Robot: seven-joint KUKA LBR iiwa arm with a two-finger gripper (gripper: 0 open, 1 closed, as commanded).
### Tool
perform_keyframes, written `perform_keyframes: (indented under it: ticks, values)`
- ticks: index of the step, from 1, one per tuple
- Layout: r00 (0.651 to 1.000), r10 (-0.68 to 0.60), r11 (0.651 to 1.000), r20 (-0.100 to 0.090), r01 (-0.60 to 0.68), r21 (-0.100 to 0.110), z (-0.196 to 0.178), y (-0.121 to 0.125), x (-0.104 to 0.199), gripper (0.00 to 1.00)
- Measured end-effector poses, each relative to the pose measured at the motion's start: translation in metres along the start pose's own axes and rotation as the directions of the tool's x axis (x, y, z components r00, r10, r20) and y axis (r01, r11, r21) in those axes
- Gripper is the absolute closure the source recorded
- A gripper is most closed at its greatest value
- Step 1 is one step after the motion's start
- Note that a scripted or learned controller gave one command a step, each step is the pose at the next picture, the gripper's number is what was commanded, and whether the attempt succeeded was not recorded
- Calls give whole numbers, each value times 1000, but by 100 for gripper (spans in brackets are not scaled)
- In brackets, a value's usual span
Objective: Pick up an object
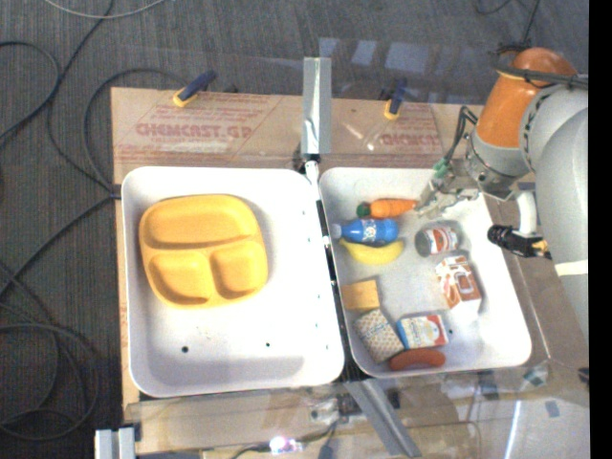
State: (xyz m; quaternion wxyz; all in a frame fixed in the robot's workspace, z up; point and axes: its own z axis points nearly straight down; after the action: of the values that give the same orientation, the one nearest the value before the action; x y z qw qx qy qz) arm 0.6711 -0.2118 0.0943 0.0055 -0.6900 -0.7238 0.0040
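Observation:
The right bin (pixel 502 328) holds the loose objects. An orange carrot (pixel 389 207) lies at its far side, with a blue bottle (pixel 367 230) and a yellow banana (pixel 374 251) just in front of it. A small can (pixel 438 240) lies right of them. My gripper (pixel 436 197) hangs low over the bin's far right part, between the carrot's tip and the can. Nothing shows held in it.
Nearer in the right bin lie a red-brown carton (pixel 459 283), a tan block (pixel 360 295), a patterned pouch (pixel 379 334), a blue-and-white packet (pixel 422 331) and a red sausage (pixel 417 359). The left bin (pixel 287 352) holds a yellow compartment tray (pixel 204 248).

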Motion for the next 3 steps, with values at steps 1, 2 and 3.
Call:
perform_keyframes:
  ticks: [1,2,3]
  values:
    - [1000,-4,1000,-9,4,4,0,1,5,0]
    - [1000,-3,999,-5,3,-32,1,-83,0,0]
    - [986,167,985,-10,-167,-45,0,-146,5,0]
